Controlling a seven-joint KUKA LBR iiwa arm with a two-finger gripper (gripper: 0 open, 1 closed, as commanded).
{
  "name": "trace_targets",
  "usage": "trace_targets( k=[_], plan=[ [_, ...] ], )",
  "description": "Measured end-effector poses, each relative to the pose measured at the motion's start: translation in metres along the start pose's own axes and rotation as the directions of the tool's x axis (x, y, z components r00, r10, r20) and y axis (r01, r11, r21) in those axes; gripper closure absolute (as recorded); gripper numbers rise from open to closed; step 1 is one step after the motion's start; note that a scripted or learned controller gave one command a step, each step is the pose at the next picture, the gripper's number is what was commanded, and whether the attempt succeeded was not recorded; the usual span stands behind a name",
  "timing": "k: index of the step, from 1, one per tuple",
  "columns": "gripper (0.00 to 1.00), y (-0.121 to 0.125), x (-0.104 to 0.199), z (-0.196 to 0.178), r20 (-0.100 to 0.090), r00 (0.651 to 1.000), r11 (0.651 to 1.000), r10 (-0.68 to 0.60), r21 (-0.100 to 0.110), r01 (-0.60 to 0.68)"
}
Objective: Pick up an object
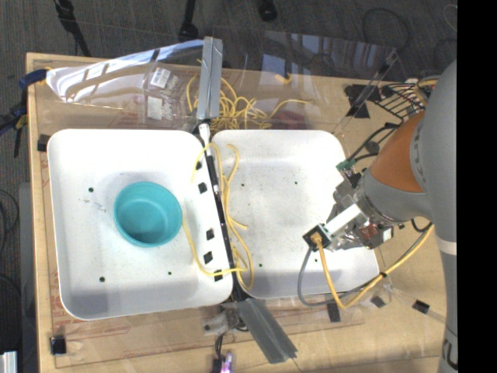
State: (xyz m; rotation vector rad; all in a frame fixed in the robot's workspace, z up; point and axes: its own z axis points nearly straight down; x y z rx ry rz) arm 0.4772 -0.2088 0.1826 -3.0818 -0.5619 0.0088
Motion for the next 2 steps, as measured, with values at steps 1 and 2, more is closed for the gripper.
trace_targets(
  k=[1,2],
  plan=[
    [1.00,-0.120,0.053,-0.074,-0.003,0.991,0.991,0.133,-0.005,-0.133],
    [1.00,-0.007,0.013,-0.069,-0.001,0.997,0.997,-0.080,-0.007,0.080]
  ],
)
